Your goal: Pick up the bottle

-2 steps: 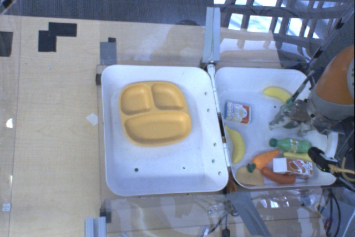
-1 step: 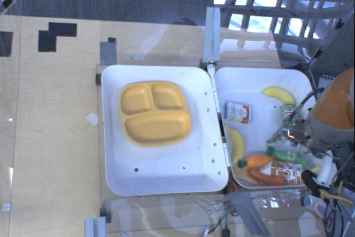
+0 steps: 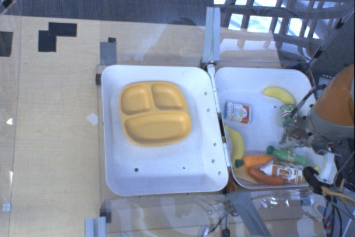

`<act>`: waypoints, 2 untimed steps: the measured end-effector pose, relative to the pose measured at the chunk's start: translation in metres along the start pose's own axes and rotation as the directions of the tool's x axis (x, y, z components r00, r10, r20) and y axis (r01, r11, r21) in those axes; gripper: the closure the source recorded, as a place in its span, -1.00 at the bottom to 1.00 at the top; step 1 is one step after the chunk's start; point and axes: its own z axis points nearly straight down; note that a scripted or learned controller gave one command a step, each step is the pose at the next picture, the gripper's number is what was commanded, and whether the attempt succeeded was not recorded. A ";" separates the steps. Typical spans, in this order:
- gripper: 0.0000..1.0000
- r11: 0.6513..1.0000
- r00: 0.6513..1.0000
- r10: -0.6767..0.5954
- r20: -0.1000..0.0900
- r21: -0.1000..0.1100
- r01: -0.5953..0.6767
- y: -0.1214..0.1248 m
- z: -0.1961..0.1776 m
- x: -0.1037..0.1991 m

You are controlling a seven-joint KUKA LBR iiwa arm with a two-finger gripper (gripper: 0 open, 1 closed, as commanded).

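Gripper (image 3: 293,136) over the right bin (image 3: 252,77); whether it is open or closed cannot be told.
Green bottle (image 3: 285,155), one, lies at the bin's 5 o'clock; two bananas (image 3: 279,94), one carrot (image 3: 256,161), one yellow tray (image 3: 155,112).

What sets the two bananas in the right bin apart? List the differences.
1. The upper banana lies near the bin's far wall, running mostly sideways; the lower banana lies along the left wall, running lengthwise.
2. The upper banana lies beyond the white carton; the lower one lies nearer than it, beside the carrot.
Both are yellow and curved.
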 end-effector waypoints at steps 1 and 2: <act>-1.00 1.000 1.000 0.000 0.000 0.000 0.000 0.000 0.000 0.000; -1.00 0.985 0.985 0.171 0.005 0.003 -0.171 -0.017 0.011 0.040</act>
